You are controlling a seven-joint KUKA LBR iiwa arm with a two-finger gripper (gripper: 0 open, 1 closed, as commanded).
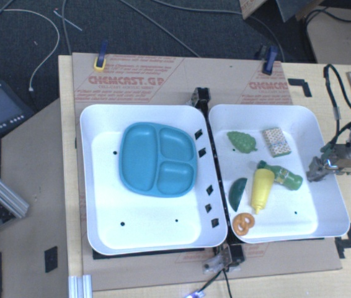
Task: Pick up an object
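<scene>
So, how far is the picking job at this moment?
Nothing looks picked yet. The yellow piece, pretzel and other items lie in the right bin; the blue tray is in the left bin. The hand sits at the right bin's edge. Grasping and lifting remain.

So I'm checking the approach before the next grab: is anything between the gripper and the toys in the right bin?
Nothing visible blocks it. The gripper sits at the right bin's right rim, and bare white floor lies between it and the nearest toy, the green bottle. The yellow bottle lies just beyond, touching the green one.
</scene>
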